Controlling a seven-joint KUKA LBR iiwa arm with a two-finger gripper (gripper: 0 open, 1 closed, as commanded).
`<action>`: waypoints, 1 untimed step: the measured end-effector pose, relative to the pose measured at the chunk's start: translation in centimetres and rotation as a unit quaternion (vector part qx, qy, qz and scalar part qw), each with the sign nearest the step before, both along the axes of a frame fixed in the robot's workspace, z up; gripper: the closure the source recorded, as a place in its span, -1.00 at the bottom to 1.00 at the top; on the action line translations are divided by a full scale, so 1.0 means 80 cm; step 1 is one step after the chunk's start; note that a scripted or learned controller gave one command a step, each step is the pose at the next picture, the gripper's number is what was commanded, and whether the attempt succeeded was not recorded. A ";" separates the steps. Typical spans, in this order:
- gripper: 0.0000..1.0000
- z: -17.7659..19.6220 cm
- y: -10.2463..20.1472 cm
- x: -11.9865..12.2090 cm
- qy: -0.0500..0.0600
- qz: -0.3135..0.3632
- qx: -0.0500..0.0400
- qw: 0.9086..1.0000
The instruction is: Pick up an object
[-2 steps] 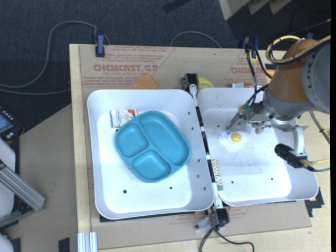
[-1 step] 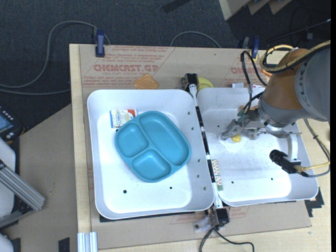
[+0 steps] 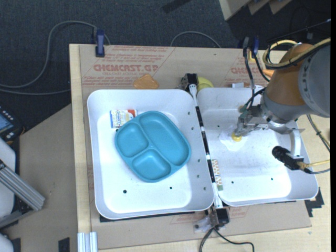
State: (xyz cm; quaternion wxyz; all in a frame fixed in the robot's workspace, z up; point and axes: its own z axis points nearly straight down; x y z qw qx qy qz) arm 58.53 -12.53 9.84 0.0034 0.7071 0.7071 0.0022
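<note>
Dark carpet surrounds the tabletop, which is covered by a sheet of printed brown cardboard (red lettering runs along its far edge). Two shallow white bins sit on it side by side, their inner rims touching.

The left bin holds a blue divided plate with three compartments, lying flat near the middle. A small white packet with red and blue print lies at the plate's far left edge, partly tucked under it.

The arm reaches into the right bin from the right, its orange band above the wrist. The gripper points down over the far half of that bin's floor. Whether it is spread or closed cannot be told from this angle. A small yellow piece lies on the bin floor right at the gripper's tip; it is not clear whether the two touch.

Outside the bins, at the far end of the seam between them, rests a black-and-yellow item. A small orange scrap lies on the cardboard to its left.
</note>
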 end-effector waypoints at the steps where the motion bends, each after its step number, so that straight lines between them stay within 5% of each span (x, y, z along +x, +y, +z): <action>1: 1.00 0.012 0.001 0.000 0.000 0.000 0.000 1.000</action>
